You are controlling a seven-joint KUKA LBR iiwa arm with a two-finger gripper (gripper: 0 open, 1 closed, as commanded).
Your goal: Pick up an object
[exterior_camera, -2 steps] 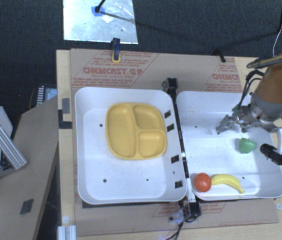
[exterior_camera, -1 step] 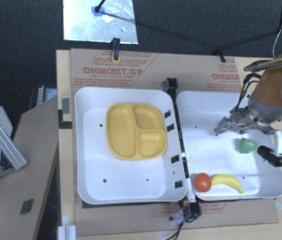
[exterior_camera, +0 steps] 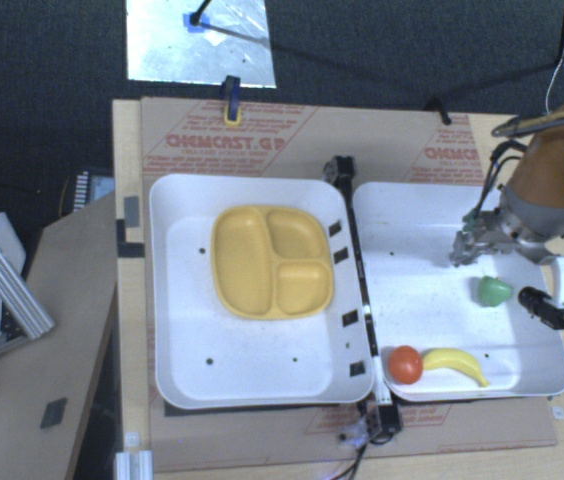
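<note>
Here the end effector (exterior_camera: 469, 245) hovers just up-left of the green object (exterior_camera: 493, 291); its state is unreadable.

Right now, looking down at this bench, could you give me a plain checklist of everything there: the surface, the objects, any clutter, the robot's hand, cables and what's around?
Surface: two shallow white bins, left bin and right bin, on a brown printed board.
Job's things: green rounded object, red-orange ball and yellow banana in the right bin; ball and banana lie close together at the near edge.
Clutter: yellow three-compartment plate in the left bin.
Hand: hand over the right bin, above the green object; nothing seen in it.
Cables: black cables by the arm.
Surroundings: dark carpet, shiny metal sheet.
</note>
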